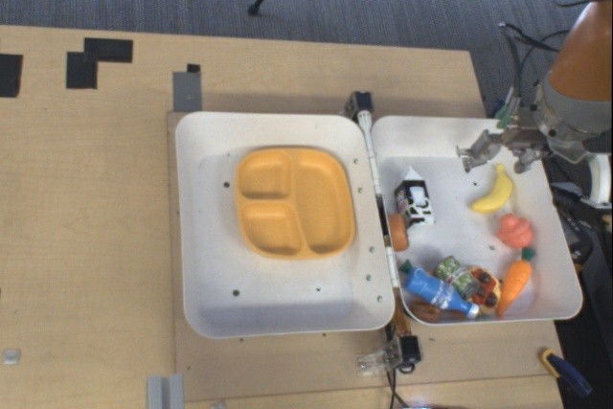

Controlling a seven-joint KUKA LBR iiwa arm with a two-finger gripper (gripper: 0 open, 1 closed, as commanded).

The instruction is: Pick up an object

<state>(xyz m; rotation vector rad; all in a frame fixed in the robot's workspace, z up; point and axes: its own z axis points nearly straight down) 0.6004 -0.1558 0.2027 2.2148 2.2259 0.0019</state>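
My gripper [499, 157] hangs over the back right part of the right bin [431, 141], its two fingers spread apart with nothing between them. Just below it lies a yellow banana [493, 192]. Further toward the front are a red-orange tomato [515, 230], an orange carrot [514, 286], a blue bottle [436, 290] and a colourful packet [466, 280]. A small black-and-white carton [414, 202] sits near the bin's left wall, with a brown item [397, 232] beside it.
The left bin [206, 206] holds a yellow divided plate [291, 202]. A metal clamp bar [368, 131] runs between the two bins. Cables and a tripod leg lie beyond the bench at the back.
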